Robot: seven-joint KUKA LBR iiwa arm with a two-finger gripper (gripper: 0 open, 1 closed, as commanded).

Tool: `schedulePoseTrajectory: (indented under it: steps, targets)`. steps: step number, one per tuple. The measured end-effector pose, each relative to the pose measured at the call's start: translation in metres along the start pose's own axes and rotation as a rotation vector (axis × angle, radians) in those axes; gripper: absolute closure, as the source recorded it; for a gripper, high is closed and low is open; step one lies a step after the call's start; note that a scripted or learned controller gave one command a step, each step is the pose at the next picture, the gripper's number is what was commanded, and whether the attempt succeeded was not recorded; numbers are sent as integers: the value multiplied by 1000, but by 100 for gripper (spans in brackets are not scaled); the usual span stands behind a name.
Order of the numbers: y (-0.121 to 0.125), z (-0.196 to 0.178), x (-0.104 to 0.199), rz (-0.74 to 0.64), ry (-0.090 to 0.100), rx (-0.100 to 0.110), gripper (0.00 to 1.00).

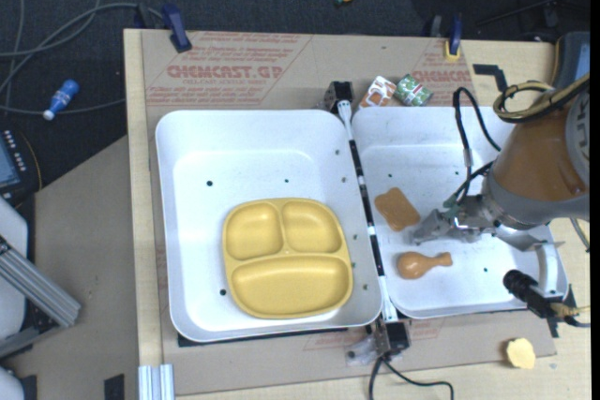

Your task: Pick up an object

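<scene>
The right bin (431, 138) holds two things: a tan, toast-like piece (396, 207) near its left wall and a brown toy drumstick (422, 264) closer to the front. My gripper (433, 227) is low inside this bin, between the two and just right of the toast-like piece, with the drumstick right below it in the view. Nothing shows held in it. The grey arm with its orange band (539, 159) reaches in from the right.
A yellow divided plate (285, 257) lies in the left bin (197, 155). Small packets (396, 92) sit on the bench behind the right bin. A yellow chunk (519, 352) lies on the bench at the front right. Black cables (469, 131) cross the right bin.
</scene>
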State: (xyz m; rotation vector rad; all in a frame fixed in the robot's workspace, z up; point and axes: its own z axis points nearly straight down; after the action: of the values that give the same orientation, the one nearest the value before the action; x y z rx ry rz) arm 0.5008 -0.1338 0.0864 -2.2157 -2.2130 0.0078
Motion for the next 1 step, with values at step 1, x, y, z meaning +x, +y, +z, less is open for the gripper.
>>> schedulePoseTrajectory:
  steps: [1]
  targets:
    - [45, -11, 19, -5, -5, -15, 0]
